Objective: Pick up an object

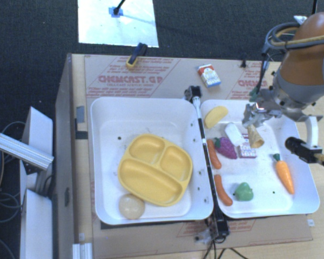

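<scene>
My gripper (252, 118) hangs over the back of the right bin (308, 198), below the grey and orange arm. Just under it, touching or nearly touching, is a tan cone (255, 138). Beside the cone lie a white block (234, 133), a pink and white packet (248, 151) and purple grapes (225, 147). The same bin also holds a yellow banana-like piece (216, 116), an orange carrot (283, 176), a green pepper (243, 191) and two orange sausage shapes (214, 153) (223, 190).
The left bin (105, 144) holds a yellow divided plate (155, 169) and a pale round ball (132, 206). A small red and white box (209, 75) and a yellow-tipped tool (135, 55) lie on the board behind the bins. A black fitting (301, 148) juts over the right bin's right side.
</scene>
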Action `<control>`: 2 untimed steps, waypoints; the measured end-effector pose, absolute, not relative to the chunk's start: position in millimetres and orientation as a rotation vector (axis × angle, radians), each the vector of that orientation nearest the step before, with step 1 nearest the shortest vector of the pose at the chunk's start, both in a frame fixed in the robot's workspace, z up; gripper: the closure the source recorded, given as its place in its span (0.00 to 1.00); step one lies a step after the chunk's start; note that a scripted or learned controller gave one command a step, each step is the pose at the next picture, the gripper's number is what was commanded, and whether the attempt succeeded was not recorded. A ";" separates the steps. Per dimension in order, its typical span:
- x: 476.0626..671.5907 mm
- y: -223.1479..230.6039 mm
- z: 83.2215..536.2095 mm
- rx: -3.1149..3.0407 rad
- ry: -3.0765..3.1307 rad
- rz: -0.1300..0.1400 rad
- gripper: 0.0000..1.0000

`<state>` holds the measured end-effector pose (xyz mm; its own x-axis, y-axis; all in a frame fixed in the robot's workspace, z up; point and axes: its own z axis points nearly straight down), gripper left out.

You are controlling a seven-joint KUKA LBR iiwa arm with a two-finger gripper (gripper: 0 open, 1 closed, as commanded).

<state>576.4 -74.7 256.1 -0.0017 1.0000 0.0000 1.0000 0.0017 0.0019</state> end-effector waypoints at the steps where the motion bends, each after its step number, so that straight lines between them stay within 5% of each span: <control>1: 624.7 3.5 254.3 2.216 2.226 0.004 1.00; 2: 590.8 23.0 244.4 2.216 2.226 0.002 1.00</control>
<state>590.8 23.0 244.4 -0.0043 1.0000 0.0001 1.0000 0.0043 0.0014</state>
